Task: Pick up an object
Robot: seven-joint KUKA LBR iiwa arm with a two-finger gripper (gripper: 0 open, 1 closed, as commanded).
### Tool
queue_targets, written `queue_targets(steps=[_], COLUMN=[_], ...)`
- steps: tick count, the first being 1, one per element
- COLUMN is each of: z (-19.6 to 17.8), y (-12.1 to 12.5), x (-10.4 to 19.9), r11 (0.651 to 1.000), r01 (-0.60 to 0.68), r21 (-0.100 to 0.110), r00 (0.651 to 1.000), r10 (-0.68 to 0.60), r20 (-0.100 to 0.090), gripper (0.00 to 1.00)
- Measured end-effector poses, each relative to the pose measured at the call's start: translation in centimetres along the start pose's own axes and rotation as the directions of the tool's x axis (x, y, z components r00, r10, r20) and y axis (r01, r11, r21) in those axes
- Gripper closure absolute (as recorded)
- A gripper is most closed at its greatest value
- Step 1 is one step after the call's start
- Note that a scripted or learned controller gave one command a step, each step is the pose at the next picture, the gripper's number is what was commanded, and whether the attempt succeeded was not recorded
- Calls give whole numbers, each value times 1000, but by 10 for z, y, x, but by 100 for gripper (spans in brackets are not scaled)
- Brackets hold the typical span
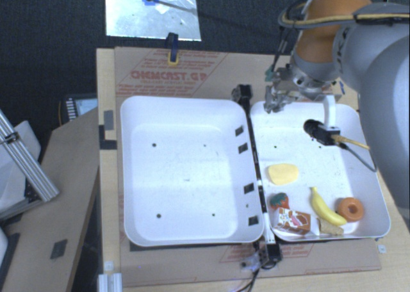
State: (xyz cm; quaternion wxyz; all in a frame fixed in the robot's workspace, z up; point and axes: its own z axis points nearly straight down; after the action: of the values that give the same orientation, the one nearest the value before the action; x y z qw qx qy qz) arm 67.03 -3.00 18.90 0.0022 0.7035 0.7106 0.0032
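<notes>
Two shallow white bins sit side by side on the surface (pixel 109 175). The left bin (pixel 134 156) holds nothing that can be made out apart from a few small dark dots on its floor. The right bin (pixel 378 214) holds the loose things, and six can be counted.

One pale yellow flat piece (pixel 282 173) lies near the middle of that bin. One banana (pixel 325 207) lies toward the near right corner, and one orange ring (pixel 350 209) sits just beside it on the right. One small red and green item (pixel 278 200) rests near the bin's left wall, with one red and white packet (pixel 293 221) just below it. One tan flat piece (pixel 330 227) lies at the near edge under the banana's tip; what it is cannot be told. All six sit in the near half of the bin, well apart from the gripper.

The gripper (pixel 274 106) hangs over the far left corner of the right bin, close to the divide between the bins. It is small and dark in the camera view, and whether it is released or clenched cannot be told. Nothing is seen between its tips.
</notes>
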Motion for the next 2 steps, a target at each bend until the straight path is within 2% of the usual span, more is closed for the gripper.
queue_targets(steps=[1, 2], z=[5, 5], y=[-12, -48], x=[81, 138], r11=[1000, 1000], r01=[2, -1], r21=[6, 9], r00=[1000, 1000], r10=[-2, 1], r20=[-2, 0], gripper=[100, 100])
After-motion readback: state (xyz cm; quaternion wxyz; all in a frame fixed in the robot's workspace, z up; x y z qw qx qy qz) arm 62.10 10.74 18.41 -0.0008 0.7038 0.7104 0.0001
